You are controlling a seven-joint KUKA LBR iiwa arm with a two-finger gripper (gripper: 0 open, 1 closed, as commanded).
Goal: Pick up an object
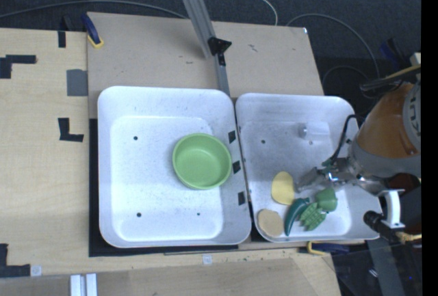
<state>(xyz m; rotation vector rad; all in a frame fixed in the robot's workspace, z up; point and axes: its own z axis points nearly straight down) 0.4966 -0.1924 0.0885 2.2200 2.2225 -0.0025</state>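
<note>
Green bowl (201, 161) in left bin (116, 151); claw (327, 175) low in right bin (287, 113) near green toy (316, 211), grip unclear.

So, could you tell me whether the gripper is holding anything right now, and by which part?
It cannot be told. The gripper sits low in the right bin, just above the green toy and beside the yellow piece.

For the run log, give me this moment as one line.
arm: in right bin | gripper: over toys, grasp unclear | near it: yellow piece, green toy, teal piece | left bin: green bowl
</note>
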